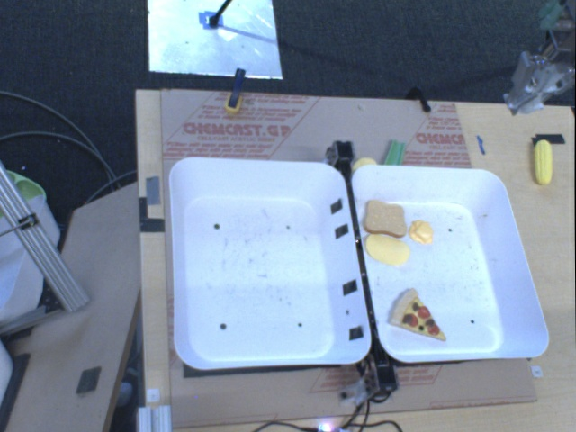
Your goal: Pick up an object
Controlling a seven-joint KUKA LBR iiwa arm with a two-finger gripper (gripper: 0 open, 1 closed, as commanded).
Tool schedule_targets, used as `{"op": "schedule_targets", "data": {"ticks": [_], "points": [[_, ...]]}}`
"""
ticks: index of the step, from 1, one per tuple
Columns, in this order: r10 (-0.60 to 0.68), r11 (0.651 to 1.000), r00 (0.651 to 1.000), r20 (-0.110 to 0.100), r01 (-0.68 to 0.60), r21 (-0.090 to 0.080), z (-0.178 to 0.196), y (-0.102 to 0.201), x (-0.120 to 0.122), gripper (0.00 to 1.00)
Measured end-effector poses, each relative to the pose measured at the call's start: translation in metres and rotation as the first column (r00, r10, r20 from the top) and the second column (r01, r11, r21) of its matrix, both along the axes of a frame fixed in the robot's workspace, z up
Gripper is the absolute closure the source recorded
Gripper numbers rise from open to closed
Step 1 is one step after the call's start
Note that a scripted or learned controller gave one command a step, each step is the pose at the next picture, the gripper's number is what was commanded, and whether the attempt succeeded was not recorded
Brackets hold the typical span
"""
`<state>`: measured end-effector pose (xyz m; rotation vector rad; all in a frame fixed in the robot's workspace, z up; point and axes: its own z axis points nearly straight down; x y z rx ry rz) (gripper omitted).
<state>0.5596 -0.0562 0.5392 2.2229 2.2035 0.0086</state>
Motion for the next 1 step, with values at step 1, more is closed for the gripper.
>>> {"op": "schedule_targets", "data": {"ticks": [1], "points": [[0.020,1.000,1.000,-0.009,-0.020,0.007,-0.0039,0.0748,-0.0315,1.00]]}}
